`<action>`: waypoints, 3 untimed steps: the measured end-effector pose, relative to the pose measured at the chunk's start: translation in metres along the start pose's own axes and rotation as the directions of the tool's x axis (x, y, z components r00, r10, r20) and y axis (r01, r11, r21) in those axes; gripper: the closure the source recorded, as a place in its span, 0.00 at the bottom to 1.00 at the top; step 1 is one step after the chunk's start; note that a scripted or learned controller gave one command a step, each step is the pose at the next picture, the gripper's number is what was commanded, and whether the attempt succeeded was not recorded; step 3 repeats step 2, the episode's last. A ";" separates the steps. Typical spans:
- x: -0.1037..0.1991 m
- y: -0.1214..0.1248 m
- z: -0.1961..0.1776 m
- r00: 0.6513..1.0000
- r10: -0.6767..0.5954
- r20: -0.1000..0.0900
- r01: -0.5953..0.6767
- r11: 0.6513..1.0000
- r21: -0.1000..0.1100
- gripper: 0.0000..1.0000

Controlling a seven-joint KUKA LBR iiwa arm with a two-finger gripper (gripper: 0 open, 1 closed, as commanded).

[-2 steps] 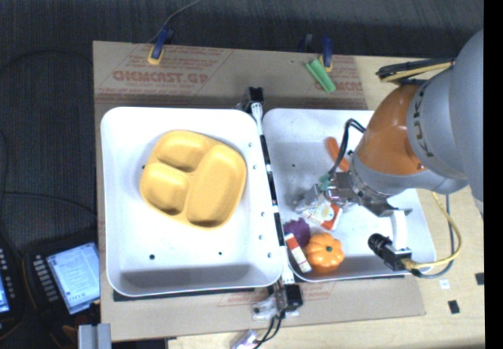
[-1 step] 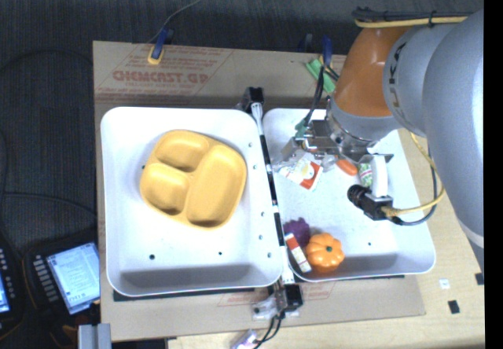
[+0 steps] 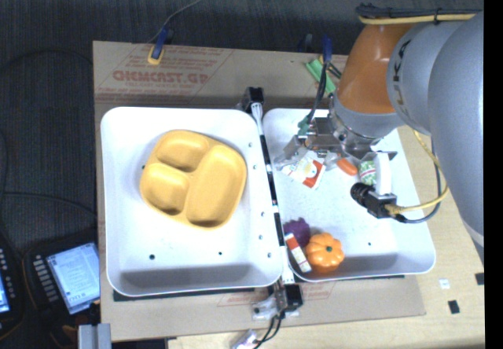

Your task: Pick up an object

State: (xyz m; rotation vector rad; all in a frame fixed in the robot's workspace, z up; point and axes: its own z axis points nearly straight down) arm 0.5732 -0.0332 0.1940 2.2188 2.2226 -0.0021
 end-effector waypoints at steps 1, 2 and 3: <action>0.000 0.000 -0.010 1.000 -0.001 0.001 0.001 1.000 0.000 1.00; 0.000 0.001 -0.019 1.000 -0.001 0.002 0.001 1.000 0.000 1.00; 0.000 0.001 -0.019 1.000 -0.001 0.002 0.001 1.000 0.000 1.00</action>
